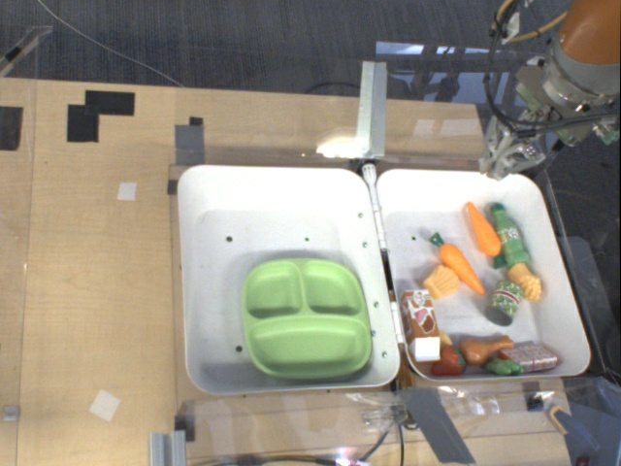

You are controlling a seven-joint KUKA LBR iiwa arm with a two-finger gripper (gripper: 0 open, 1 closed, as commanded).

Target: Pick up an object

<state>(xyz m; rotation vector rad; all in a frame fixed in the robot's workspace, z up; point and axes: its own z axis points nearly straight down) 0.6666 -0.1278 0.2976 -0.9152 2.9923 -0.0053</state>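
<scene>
The end effector [500, 155] hangs above the right bin's [566, 260] far rim, grip state unclear. Below it inside, an orange carrot [482, 228] lies, long axis running diagonally toward the near-right.

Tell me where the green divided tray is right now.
In the camera view, the green divided tray lies in the left bin, toward its front right corner, close to the divider beside the right bin that holds the toy food.

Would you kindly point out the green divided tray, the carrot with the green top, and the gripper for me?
green divided tray [307, 344]: camera view, on its large front compartment.
carrot with the green top [460, 265]: camera view, on the middle of its orange body.
gripper [499, 162]: camera view, midway between its fingertips.
</scene>
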